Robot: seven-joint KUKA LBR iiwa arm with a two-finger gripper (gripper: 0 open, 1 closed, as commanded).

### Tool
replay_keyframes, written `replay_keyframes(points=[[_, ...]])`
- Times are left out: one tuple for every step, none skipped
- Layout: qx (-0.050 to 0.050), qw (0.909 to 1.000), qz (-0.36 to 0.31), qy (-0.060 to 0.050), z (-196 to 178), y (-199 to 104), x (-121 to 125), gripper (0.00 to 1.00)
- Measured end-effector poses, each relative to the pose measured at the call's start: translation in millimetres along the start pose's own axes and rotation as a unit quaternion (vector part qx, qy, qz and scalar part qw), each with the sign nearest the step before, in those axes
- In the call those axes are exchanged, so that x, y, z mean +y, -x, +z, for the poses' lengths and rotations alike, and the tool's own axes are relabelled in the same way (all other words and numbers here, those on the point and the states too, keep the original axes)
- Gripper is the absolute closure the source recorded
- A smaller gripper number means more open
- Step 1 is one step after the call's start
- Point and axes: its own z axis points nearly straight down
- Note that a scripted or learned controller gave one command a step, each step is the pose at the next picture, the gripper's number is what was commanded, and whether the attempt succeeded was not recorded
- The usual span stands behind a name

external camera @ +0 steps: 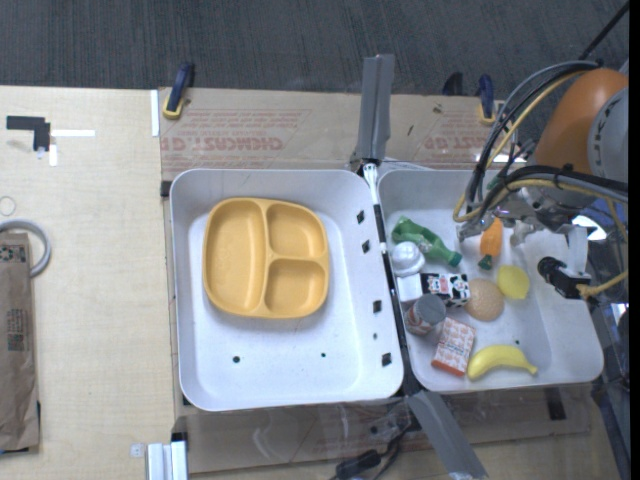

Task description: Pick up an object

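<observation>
Dark carpet runs behind a pale wooden bench where we've got two shallow white plastic bins side by side: the left bin (200, 368) carries just a yellow three-compartment plastic tray (266, 258), and the right bin (570, 363) has all the clutter. Our grey arm with its orange band (590, 118) reaches in from the right, and the gripper (492, 230) sits low over the upper middle of that right bin, right at a small orange carrot-shaped toy (491, 238) with a bit of green at its lower end. That looks like our pick target, though honestly we can't tell whether the toy is actually between the fingers or just under them, and the jaw opening is hidden by cables and the wrist body, so we can't tell how wide it is either. To do this step well, we think we want the tool centred over the carrot's narrow body and clear of the neighbours: a green plastic bottle shape (425, 238) lies just to its left, a small yellow lemon (513, 282) just below to the right, and a round tan bun (485, 301) below that. A yellow banana (502, 361), a red and white snack packet (454, 346) and a white bottle (406, 261) are farther off, no bother.
</observation>
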Motion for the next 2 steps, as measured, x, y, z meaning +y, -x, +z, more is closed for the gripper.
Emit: replay_keyframes(points=[[0.004, 0.9989, -0.046, 0.0, -0.2, 30.6, -10.0, 0.0], [0.001, 0.999, -0.044, 0.001, -9.6, 33.0, -9.7, 1.0]])
